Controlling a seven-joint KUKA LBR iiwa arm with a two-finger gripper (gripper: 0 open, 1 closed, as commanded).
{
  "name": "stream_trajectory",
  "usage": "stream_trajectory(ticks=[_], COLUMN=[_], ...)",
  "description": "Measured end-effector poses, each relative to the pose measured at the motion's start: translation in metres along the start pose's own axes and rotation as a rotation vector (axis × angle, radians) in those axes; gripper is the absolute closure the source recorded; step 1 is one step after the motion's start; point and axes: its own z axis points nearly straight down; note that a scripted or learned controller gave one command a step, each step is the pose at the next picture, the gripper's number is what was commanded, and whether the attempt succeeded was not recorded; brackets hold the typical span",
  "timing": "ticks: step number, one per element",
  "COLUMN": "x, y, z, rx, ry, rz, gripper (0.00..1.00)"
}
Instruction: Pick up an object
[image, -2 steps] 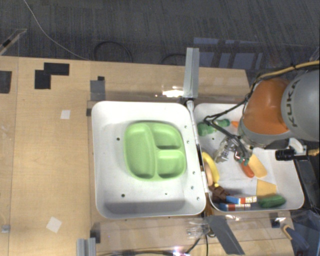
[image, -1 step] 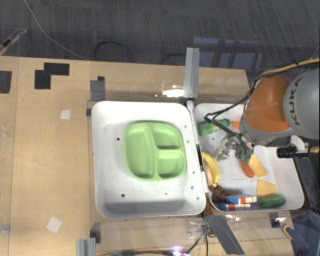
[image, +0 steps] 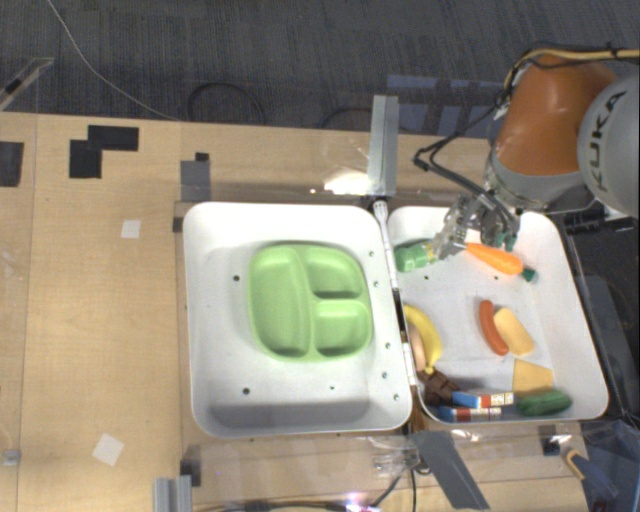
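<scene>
You see a small green block (image: 411, 257), boxy and smooth like plastic, lying at the upper left of the right bin (image: 575, 300), close against the wall the two bins share. The hand (image: 452, 240) sits just to its right, metal fingers angled down toward it; whether they touch the block or grip it, you cannot tell, nor whether they are spread or closed.

Just right of the hand lies a tapered orange carrot (image: 495, 259) with a green tip. Lower in the same bin you find a rounded red sausage shape (image: 490, 327) touching a pale yellow oblong piece (image: 514, 332), a curved yellow banana (image: 425, 337) along the left wall, a yellow wedge (image: 531, 376), a dark green pod-like piece (image: 545, 403), a marker-like stick (image: 483, 402) and a brown lump (image: 438, 384) at the bottom edge.

The left bin (image: 215, 300) holds a glossy light-green tray (image: 308, 301) with three compartments. Both bins rest on a pale wood surface (image: 90, 330).
</scene>
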Motion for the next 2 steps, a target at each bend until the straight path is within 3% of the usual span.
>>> stream_trajectory(ticks=[1, 2], x=[-0.0173, -0.018], y=[0.0263, 0.0272], z=[-0.0682, -0.0768], rx=[0.0, 0.0], ry=[0.001, -0.001], rz=[0.048, 0.042], gripper=[1.0, 1.0])
